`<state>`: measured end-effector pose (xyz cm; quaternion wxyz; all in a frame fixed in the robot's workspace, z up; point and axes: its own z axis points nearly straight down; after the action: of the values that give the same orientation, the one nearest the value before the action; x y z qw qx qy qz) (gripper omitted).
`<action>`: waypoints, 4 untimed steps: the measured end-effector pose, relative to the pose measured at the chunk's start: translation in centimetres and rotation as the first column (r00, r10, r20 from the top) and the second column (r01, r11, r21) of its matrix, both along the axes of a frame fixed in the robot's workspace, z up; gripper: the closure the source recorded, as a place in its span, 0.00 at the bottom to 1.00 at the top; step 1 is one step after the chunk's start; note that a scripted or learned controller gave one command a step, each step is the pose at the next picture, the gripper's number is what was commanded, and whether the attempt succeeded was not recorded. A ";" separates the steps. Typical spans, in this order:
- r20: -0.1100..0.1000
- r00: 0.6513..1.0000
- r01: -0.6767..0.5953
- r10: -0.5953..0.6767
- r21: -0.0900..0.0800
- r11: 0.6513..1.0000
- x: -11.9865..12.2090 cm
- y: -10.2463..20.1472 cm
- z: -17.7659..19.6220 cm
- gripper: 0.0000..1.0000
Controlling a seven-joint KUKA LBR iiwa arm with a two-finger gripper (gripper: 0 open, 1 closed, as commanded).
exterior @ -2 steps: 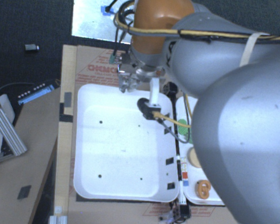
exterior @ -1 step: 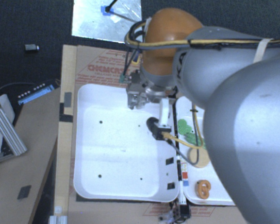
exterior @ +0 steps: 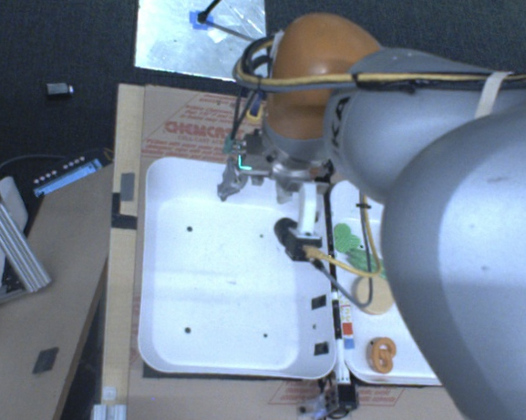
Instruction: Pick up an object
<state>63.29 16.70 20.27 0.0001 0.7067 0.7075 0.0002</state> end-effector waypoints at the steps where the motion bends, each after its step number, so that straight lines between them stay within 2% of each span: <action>1: 0.002 1.000 -0.001 0.001 0.001 1.000 0.1 0.0 1.1 1.00; 2: 0.005 1.000 -0.009 0.009 0.004 1.000 3.5 7.2 1.5 1.00; 3: -0.011 1.000 0.001 -0.001 -0.002 1.000 -2.6 6.3 -8.2 1.00; 4: -0.004 1.000 0.004 -0.004 -0.001 1.000 -6.2 0.2 -5.9 1.00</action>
<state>57.06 16.93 14.41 -0.0009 0.7083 0.7060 -0.0016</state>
